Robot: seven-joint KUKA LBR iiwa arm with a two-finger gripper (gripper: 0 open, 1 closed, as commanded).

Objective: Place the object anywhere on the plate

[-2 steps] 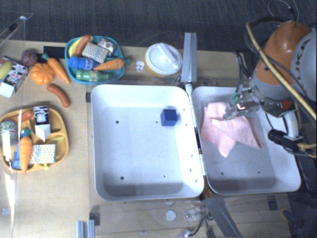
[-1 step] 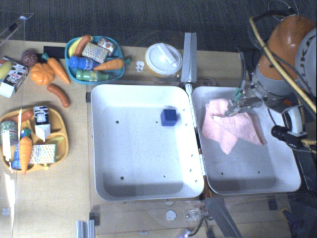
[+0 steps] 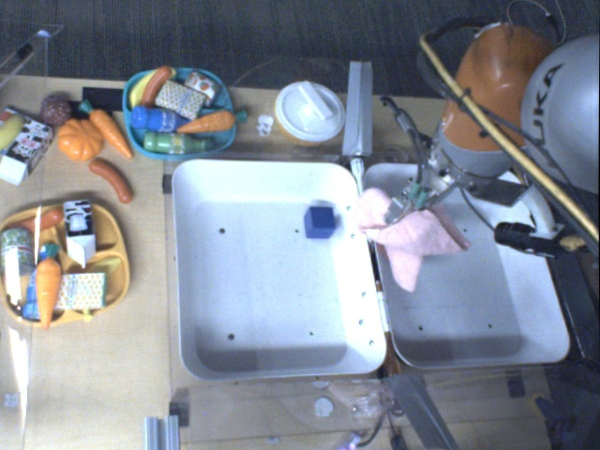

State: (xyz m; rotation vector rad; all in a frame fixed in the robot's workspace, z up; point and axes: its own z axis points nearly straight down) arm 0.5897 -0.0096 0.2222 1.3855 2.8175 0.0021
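A pink cloth [image 3: 418, 236] lies crumpled in the right bin [image 3: 525, 345]. Its left end rests over the divider between the bins, and a tail of it points toward the front. My gripper [image 3: 412, 200] comes in from the right and sits right at the cloth's upper edge, touching it or just above it. A small blue cube [image 3: 321, 221] sits in the left bin [image 3: 234, 336], near its right wall. A round white plate [image 3: 309, 112] stands on the bench behind the left bin.
A blue bowl [image 3: 181, 113] of toy food stands at the back left, and a yellow plate [image 3: 112, 279] of toys at the far left. A pumpkin [image 3: 79, 140], a carrot and a sausage [image 3: 112, 180] lie loose between them. A metal bracket [image 3: 356, 111] rises behind the divider.
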